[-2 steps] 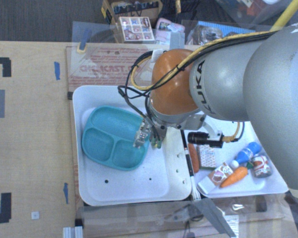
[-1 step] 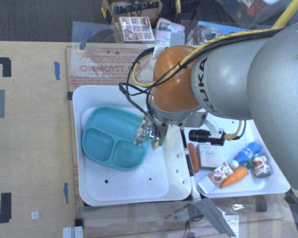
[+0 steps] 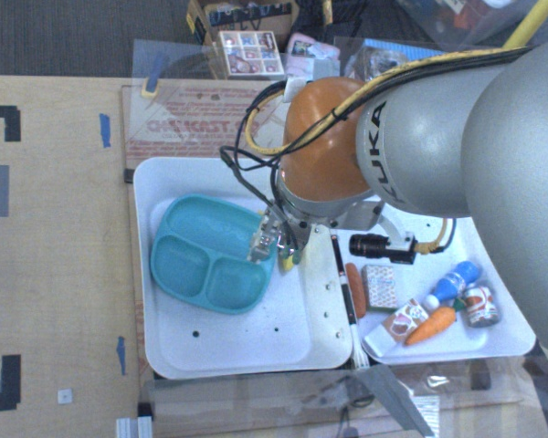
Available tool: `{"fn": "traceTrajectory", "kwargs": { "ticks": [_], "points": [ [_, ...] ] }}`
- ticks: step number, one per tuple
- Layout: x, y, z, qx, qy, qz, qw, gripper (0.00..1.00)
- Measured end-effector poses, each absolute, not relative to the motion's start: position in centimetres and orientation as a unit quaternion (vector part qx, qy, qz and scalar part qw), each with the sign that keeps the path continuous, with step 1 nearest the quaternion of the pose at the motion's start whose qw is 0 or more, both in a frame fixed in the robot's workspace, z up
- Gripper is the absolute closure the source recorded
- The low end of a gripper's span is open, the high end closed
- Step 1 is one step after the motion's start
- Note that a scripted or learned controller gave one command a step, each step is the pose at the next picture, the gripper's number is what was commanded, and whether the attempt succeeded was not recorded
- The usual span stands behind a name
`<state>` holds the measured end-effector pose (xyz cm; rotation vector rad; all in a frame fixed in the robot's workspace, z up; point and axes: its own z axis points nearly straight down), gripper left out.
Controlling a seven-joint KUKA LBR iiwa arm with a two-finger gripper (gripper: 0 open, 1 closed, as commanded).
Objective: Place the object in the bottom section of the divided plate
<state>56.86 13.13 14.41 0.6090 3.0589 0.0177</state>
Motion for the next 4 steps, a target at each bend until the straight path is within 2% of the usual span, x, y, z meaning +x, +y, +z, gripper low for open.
{"fn": "traceTrajectory", "kwargs": {
  "ticks": [1,2,3,4],
  "points": [
    [57.0,13.1,15.5,0.196,0.98,0.0071,0.014,1.0],
    [57.0,13.1,15.5,0.196,0.98,0.007,0.014,0.0],
    [57.1,13.1,16.5,0.197,0.98,0.0085,0.016,1.0],
    [57.1,13.1,16.5,0.197,0.98,0.0084,0.016,0.0]
  ]
}}
